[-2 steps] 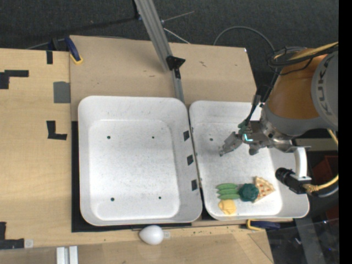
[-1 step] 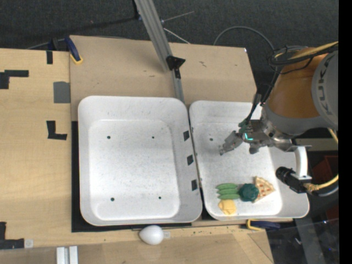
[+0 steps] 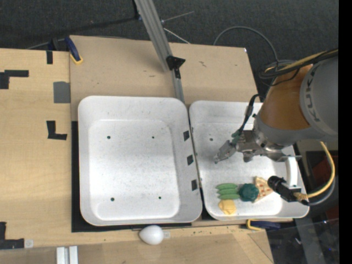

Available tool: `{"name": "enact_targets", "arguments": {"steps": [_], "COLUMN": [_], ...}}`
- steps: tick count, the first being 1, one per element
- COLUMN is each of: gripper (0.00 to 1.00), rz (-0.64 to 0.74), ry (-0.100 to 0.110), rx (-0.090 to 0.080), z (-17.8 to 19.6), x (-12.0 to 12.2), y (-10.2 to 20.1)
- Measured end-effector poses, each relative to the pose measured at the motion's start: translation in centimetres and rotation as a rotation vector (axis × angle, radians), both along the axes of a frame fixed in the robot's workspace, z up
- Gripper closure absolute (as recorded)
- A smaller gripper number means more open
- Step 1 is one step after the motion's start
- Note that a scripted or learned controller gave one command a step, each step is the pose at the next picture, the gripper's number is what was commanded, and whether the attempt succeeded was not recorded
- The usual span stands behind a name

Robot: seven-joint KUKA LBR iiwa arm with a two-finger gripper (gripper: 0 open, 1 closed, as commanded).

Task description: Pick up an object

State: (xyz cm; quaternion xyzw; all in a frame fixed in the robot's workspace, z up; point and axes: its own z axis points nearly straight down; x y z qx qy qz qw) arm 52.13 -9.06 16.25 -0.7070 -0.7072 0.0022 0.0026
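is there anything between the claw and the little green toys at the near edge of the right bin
Nothing visible stands between them. The claw hangs over bare white floor of the right bin, and the cluster of small toys, a green ridged piece, a dark green round one and a yellow one, lies nearer the front rim, apart from it.

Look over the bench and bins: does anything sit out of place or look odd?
Yes. A white egg-shaped thing lies on the bench outside the bins, just below the left bin's front rim, while the other small things cluster in the right bin's near corner.
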Motion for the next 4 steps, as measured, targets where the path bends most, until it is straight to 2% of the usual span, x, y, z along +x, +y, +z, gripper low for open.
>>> {"name": "enact_targets", "arguments": {"steps": [1, 2, 3, 4], "gripper": [0.0, 0.0, 1.0, 1.0], "rz": [0.0, 0.001, 0.001, 0.001], "ry": [0.0, -0.005, -0.004, -0.011], "rx": [0.0, -0.002, 0.0, -0.001], "z": [-4.8, -7.4, -6.4, -0.5], "x": [0.5, 0.5, 0.5, 1.4], "y": [-0.4, -0.4, -0.3, -0.4]}}
